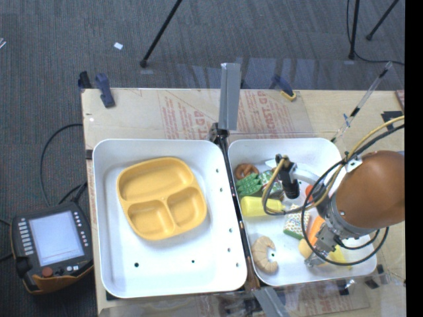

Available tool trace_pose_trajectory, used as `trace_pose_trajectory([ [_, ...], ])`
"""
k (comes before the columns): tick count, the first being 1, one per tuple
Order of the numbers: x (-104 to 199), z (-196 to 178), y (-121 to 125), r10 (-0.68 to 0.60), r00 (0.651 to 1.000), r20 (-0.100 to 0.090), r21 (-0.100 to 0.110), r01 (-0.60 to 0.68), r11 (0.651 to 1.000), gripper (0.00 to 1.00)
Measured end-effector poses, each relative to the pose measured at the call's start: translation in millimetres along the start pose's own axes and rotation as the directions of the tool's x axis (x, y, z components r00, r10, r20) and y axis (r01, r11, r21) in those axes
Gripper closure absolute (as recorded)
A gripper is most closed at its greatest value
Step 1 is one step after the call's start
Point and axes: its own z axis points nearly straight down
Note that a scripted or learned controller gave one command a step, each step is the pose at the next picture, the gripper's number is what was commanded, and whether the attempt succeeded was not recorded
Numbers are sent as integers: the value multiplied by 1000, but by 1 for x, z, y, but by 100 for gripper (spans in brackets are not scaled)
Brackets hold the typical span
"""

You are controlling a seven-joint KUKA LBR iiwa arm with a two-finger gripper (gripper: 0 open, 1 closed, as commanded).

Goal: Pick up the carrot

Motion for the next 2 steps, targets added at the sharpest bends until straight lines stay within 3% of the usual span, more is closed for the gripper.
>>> trace_pose_trajectory([
  [1, -53, -103, -67, -54, 999, -7, 4, 54, 999, 100],
  [2, -50, -99, -101, -504, 864, 2, 0, 504, 864, 100],
])
